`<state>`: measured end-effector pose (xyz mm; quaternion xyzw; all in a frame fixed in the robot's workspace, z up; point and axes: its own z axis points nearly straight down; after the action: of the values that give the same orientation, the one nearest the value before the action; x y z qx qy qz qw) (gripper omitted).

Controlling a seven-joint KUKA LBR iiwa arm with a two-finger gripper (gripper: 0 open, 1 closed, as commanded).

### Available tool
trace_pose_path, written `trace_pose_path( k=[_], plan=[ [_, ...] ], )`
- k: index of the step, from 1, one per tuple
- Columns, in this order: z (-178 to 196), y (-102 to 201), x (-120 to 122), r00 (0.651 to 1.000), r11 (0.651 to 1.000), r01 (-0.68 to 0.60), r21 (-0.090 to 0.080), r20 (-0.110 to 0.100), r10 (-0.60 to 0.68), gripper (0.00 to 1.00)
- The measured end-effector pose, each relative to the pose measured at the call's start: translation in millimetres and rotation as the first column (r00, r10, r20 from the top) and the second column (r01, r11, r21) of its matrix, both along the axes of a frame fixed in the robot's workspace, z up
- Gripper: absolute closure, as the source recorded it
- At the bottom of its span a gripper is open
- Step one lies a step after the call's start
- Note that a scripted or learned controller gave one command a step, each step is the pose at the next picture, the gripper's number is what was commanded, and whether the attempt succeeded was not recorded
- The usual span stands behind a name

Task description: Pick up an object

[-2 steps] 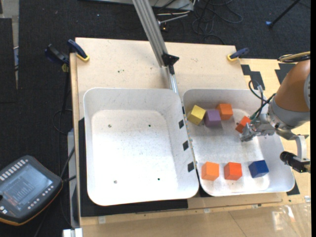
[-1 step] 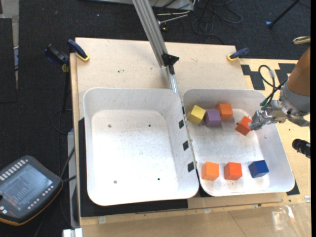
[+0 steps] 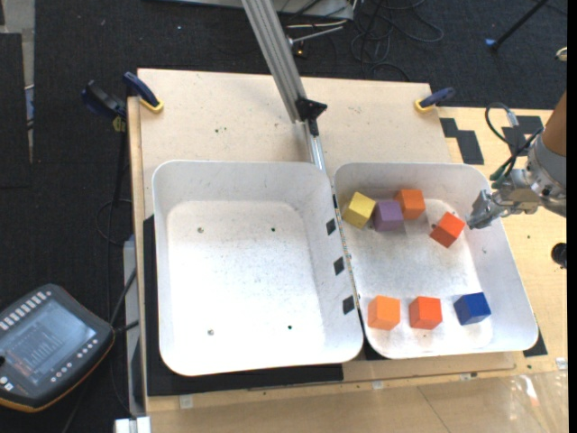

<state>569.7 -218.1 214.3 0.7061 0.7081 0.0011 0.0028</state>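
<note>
Looked like a robotics lab. Showed a clamped bench board (image 3: pixel 270 120), a teach pendant (image 3: pixel 45 345), loose floor cables (image 3: pixel 397 16).

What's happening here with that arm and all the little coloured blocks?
A robot arm reaches in from the right, and its gripper sits at the right bin's far edge, right beside a red-orange block. It is meant to pick something up, but no block can be seen in its grasp. Six more blocks lie in that bin: yellow, purple and orange bunched at the back, two orange and a blue one along the front.
</note>
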Motion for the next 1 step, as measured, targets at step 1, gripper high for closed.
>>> trace_pose_path(
  k=[1],
  plan=[
    [16.0, 0.1, 1.0, 1.0, 1.0, 0.0, 0.001, -0.002, 0.0, 1.0]
  ],
)
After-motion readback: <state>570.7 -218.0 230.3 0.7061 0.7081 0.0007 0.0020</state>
